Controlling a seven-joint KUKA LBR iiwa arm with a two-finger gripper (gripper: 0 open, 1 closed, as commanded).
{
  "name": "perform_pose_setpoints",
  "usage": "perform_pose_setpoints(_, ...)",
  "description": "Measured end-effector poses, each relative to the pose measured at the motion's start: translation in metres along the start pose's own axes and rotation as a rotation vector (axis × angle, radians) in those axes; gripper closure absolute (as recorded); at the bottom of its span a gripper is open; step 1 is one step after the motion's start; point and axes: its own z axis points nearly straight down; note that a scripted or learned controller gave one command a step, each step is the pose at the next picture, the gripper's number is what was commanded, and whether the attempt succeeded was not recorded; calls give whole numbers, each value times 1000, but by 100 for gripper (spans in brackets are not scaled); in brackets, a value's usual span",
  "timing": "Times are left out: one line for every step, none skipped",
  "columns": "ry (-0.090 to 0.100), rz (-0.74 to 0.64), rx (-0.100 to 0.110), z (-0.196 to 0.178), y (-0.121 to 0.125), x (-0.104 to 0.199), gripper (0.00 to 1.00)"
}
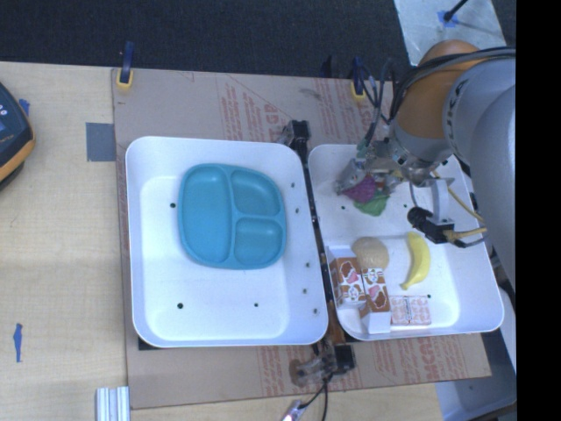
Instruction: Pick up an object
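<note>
Bench, two shallow white bins side by side on a brown cardboard sheet [219, 103]. Left bin [149, 314]: one blue divided plate [232, 216], three compartments, lying flat toward the bin's far half and holding nothing. Right bin [478, 310]: several small items and the arm's working end. Gripper [364, 175]: positioned low over the far left part of the right bin, grey arm with orange band rising behind it to the right; whether it is spread or pressed together cannot be told from this angle, and no item is visibly pinched. Purple and green item [372, 198]: small, soft-looking, lying on the bin floor directly under and just in front of the gripper, partly covered by it; contact cannot be told. Banana [417, 260]: yellow, lying lengthwise in the middle right of the bin, apart from the gripper. Beige round item [372, 253]: just left of the banana, near the bin's centre. Two brown and white cartons [361, 286]: side by side, touching, immediately in front of the beige round item. Pink and white packet [410, 310]: flat, beside the cartons at the near edge of the bin. Yellow and black device [10, 139]: on the bench at the far left, well apart from both bins.
</note>
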Motion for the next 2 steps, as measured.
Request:
perform_pose_setpoints(0,1,-1,-79,0,-42,0)
perform_pose_setpoints(1,-2,6,2,-59,-43,0)
